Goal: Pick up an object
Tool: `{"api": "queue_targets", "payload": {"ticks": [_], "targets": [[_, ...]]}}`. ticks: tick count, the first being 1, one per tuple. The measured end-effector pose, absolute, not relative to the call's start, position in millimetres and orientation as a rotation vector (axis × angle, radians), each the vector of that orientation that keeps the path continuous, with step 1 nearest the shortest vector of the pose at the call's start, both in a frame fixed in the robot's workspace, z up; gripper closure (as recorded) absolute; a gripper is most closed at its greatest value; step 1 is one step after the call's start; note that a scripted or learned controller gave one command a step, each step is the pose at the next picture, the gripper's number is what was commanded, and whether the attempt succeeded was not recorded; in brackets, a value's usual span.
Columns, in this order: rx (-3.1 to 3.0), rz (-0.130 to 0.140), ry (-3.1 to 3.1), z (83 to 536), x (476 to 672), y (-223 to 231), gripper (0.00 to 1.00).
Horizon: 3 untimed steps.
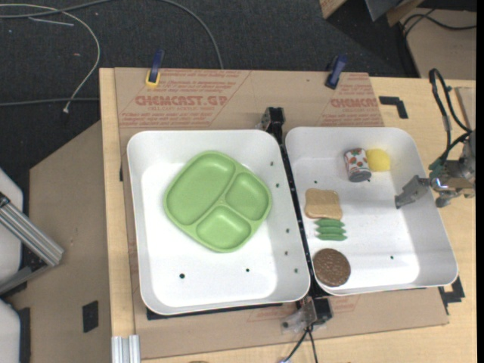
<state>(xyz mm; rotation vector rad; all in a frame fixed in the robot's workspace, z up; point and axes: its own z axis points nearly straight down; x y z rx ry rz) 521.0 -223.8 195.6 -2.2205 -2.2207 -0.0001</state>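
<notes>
The workspace is a light wooden bench topped with a printed cardboard sheet and standing on dark carpet; two blue clamps hold the sheet at its far edge. Two shallow white plastic bins sit side by side on the sheet. The left bin contains a light green three-compartment plastic plate, lying flat near the bin's centre. The right bin contains five small items: a small printed cylindrical can lying beside and touching a yellow lemon-shaped toy near the far wall; a tan toy bread slice; a green toy pea pod just below the slice; and a round brown cookie-like disc at the near wall. The grey two-finger gripper is at the right bin's right side, well apart from all five items. Nothing is visible between its fingers; their separation cannot be determined.
</notes>
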Motion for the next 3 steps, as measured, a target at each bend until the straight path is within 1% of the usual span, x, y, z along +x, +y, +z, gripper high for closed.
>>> {"api": "queue_targets", "payload": {"ticks": [2, 3], "targets": [[-2.216, 0.003, -2.215, 89.4, 500.4, -219.2, 0.0], [-2.219, 0.001, -2.218, 84.7, 500.3, -218.7, 0.0]]}}
